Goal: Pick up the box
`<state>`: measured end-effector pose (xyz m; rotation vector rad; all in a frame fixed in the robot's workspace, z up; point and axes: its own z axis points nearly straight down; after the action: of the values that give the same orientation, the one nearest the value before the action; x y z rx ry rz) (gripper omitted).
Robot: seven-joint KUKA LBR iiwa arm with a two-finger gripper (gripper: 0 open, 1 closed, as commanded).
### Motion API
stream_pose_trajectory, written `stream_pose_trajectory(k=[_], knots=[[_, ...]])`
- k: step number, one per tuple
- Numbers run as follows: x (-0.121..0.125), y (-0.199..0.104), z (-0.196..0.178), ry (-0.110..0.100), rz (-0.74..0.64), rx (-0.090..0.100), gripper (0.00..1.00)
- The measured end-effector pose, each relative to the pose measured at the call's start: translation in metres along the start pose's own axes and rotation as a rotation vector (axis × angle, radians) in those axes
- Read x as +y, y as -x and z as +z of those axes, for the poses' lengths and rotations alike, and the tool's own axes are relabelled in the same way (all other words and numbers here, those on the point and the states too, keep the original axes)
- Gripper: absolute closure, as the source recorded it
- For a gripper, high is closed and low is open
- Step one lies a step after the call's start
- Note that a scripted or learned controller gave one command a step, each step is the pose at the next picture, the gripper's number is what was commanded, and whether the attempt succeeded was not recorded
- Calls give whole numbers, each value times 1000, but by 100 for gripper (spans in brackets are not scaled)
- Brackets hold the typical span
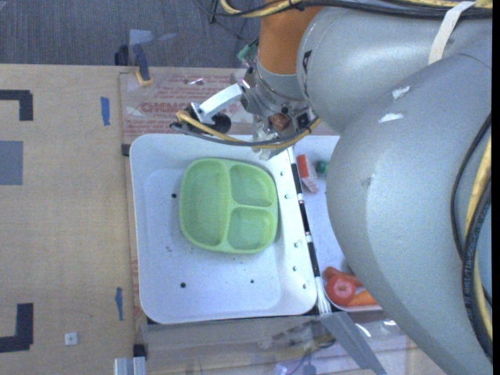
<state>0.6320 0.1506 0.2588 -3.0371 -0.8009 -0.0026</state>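
Wooden bench with blue tape marks carries two white bins side by side, and we look down on them at a slant. Our left bin holds a green divided plate, lying flat near the middle. Our arm covers most of the right bin, where we see a small red-and-white item by the dividing rim and a red and orange piece at the near edge. We cannot pick out the box. The gripper hangs over the bins' far rim.
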Motion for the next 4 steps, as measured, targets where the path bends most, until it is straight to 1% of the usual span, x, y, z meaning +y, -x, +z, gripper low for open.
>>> stream_pose_trajectory(k=[1, 2, 3, 4], knots=[[-58, -14, -176, 1, 79, 1, 100], [-52, -4, -176, 0, 34, -1, 100], [-17, 13, -80, -1, 151, -3, 100], [-50, -38, -93, 1, 56, 0, 100]])
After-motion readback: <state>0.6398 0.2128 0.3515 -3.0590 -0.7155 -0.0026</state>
